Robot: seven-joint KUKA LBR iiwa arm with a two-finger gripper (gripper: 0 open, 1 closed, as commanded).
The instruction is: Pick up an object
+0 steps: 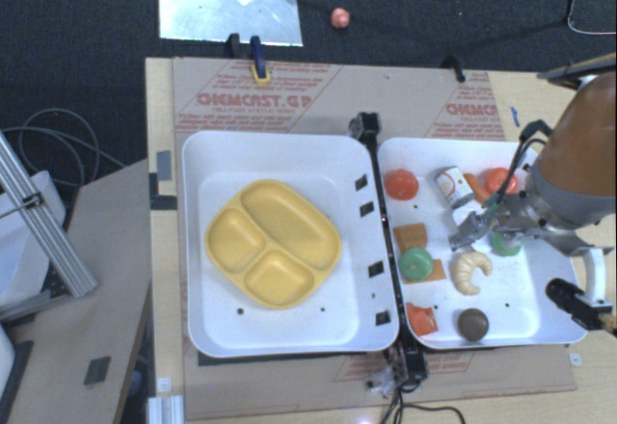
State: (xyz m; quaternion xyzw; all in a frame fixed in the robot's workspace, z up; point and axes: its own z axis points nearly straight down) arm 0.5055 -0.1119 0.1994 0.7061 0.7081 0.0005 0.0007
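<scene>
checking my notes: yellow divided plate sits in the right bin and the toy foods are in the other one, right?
Not quite. The camera view shows the yellow plate in the left bin; the toy foods, such as the croissant and the brown ball, lie in the right bin.

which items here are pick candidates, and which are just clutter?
Pick candidates, right bin: croissant, green round piece, brown ball, orange-red round piece, small can. The gripper is above the croissant.

Clutter: yellow divided tray in left bin, pink ball on the floor.
</scene>
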